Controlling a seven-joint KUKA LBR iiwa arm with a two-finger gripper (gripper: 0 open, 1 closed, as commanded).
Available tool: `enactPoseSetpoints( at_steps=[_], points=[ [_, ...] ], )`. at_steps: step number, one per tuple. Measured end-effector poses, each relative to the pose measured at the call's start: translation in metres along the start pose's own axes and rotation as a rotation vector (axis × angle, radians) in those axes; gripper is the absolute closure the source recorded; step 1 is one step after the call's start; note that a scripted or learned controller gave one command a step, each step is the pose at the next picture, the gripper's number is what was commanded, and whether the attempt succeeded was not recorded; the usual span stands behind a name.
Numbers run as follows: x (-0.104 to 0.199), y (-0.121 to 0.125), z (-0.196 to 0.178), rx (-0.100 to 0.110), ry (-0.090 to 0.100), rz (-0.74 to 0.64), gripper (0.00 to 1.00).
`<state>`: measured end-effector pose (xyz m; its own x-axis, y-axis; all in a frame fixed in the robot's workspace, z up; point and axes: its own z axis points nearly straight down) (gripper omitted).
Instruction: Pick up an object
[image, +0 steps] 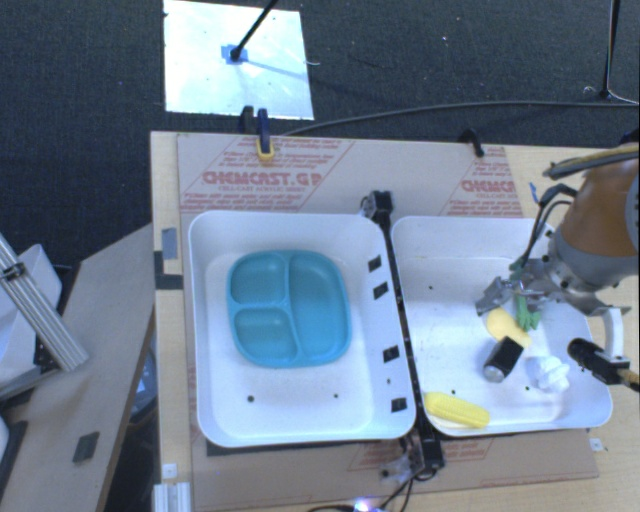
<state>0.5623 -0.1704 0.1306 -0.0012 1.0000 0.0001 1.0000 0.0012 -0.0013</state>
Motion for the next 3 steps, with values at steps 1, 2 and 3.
enactPoseSetpoints(
  at_steps=[1, 2, 3],
  points=[
    [0.000, 0.000, 0.048, 0.000, 0.000, 0.000, 0.00],
    [-0.001, 0.003, 0.034, -0.008, -0.003, 0.000, 1.00],
    [-0.002, 0.012, -0.014, -0.008, -0.002, -0.003, 1.00]
  ],
)
